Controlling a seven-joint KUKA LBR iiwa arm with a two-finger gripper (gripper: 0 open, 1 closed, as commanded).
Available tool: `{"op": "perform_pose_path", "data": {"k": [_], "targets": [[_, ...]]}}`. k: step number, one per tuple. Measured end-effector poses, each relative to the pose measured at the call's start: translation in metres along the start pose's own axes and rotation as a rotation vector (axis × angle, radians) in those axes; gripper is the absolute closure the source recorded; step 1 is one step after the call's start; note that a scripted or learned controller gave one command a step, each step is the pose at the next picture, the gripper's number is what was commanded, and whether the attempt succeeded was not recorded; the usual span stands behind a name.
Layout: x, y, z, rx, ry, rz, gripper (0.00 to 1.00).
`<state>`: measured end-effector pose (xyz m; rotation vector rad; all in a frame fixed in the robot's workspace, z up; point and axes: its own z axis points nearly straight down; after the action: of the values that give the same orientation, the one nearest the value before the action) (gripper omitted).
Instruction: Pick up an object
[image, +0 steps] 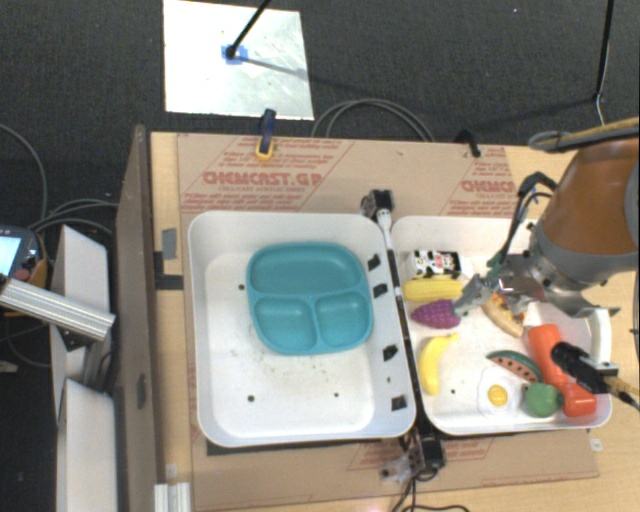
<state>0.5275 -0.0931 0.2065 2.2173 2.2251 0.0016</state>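
Brown cardboard (330, 170) is laid over the bench, and two white bins are set on it side by side. A teal divided plate (305, 297) is kept alone in the left bin (225, 400). Toy food is gathered in the right bin (600, 325), probably so that any piece can be reached by the arm: corn (430, 290), grapes (436, 314), a banana (431, 362), a fried egg (495, 394), a watermelon slice (516, 365) and a carrot (560, 368). The gripper (487, 287) is held low beside the corn and grapes; whether it is spread or closed cannot be told, and nothing is seen grasped.
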Motion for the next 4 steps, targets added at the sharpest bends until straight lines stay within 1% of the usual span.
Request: {"op": "perform_pose_path", "data": {"k": [1, 2, 3, 4], "targets": [[-0.02, 0.049, 0.096, -0.034, -0.007, 0.003, 0.0], [-0.019, 0.047, 0.09, -0.025, -0.004, 0.002, 1.0], [-0.019, 0.047, 0.091, -0.023, -0.003, 0.002, 0.0], [-0.048, 0.09, 0.047, -0.007, -0.004, -0.001, 0.0]]}}
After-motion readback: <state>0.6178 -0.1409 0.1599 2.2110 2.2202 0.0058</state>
